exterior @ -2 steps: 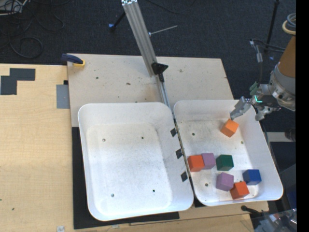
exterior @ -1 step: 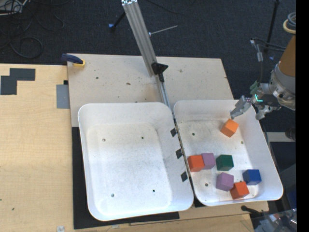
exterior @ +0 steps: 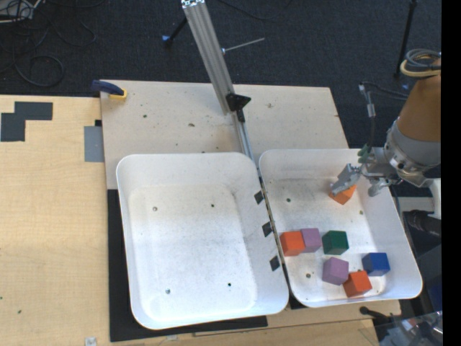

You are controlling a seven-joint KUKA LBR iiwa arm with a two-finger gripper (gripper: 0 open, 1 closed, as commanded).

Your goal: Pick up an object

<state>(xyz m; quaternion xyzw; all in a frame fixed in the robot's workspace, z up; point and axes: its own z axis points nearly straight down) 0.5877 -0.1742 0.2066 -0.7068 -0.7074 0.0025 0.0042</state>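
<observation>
Between my fingers (exterior: pixel 354 181), closed lightly on it, a small orange cube (exterior: pixel 343 192) hangs tilted over the right white bin (exterior: pixel 408 265). Below me lie the other blocks; the bin's rim sits near, open floor around.

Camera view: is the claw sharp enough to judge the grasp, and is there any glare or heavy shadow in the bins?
Camera view: lighting is even and soft; the right bin shows faint shadows under the blocks and no glare. The claw is slightly blurred over an orange block, so contact is unclear.
</observation>
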